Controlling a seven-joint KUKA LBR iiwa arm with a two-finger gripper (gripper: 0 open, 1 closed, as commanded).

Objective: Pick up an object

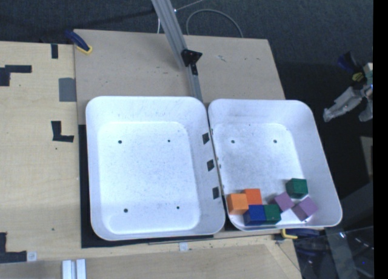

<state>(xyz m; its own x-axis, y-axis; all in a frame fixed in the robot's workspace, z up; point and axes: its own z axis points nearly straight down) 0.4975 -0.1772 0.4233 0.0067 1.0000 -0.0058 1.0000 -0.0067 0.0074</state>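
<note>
**Gripper parked off to the right, blocks clustered in a bin corner**

The gripper (350, 105) sits at the far right of the camera view, outside both bins and beyond the right bin's upper right edge. It appears as a pale, angular shape against dark floor, too small and blurred to tell whether it is open or closed. Nothing can be seen held in it.

Moving inward, the right bin (303, 114) is a shallow white tray. All the blocks lie in its near corner, well apart from the gripper. An orange block (237, 202) touches a second orange block (253, 196); just in front sit a blue block (256, 213) and a green block (272, 213), pressed side by side. To their right are a purple block (283, 201), another purple block (304, 208) near the wall, and a dark green block (297, 187) a little apart from the rest.

The left bin (148, 108) lies beside it, sharing a middle edge. A grey pole (167, 14) slants down from the top toward that edge.

The pick has not begun. The risk lies in the crowding — the orange, blue and green blocks touch, so fingers coming down among them may land on a neighbour or push blocks aside rather than close around one. The purple block near the wall leaves little room for a finger. The dark green block, standing apart, looks the safest choice.
</note>
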